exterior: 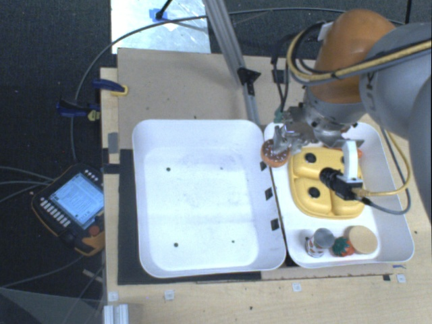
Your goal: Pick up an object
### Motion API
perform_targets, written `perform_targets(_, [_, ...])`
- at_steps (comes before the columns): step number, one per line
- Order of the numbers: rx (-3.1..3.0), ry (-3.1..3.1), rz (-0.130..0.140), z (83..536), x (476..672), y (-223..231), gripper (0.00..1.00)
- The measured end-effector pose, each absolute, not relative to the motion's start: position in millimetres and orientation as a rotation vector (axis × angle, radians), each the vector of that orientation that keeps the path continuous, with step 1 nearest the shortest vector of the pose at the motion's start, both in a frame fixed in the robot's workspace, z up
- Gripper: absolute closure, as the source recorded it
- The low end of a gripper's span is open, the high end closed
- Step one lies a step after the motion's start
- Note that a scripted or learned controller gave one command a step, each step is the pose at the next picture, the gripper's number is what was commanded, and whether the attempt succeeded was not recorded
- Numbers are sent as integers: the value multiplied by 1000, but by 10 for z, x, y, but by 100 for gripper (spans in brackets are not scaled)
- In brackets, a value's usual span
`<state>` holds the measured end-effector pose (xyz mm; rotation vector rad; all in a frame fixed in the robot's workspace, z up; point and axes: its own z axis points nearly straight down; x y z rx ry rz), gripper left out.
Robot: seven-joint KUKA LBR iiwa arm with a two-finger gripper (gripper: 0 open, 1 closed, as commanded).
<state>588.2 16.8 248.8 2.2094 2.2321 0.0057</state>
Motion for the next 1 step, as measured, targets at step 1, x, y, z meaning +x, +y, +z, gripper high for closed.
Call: perform_targets(1, [2209, 2232, 7, 2483, 6085, 663, 100])
